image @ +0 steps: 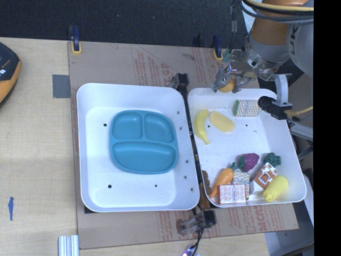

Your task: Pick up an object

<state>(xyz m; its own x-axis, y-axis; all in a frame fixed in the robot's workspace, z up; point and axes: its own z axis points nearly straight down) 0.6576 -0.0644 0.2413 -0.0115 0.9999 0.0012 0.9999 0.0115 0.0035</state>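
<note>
Claw [228, 82] clamps an orange piece [227, 87] above the right bin's [277, 143] far rim; banana [201, 125] nearby.

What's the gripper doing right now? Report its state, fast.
Gripper: above the far edge of the right bin, shut on a small orange-yellow object.

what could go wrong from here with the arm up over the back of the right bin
The gripper hangs at the far rim of the right white bin, with a small orange-yellow piece at its fingertips; I cannot tell whether it is truly gripped, so it may drop or fall outside the bin. Near the front, the orange toy carrot, purple grape bunch, small printed cartons and yellow toy bottle crowd together, so a grasp there might catch two items or push them aside.
</note>
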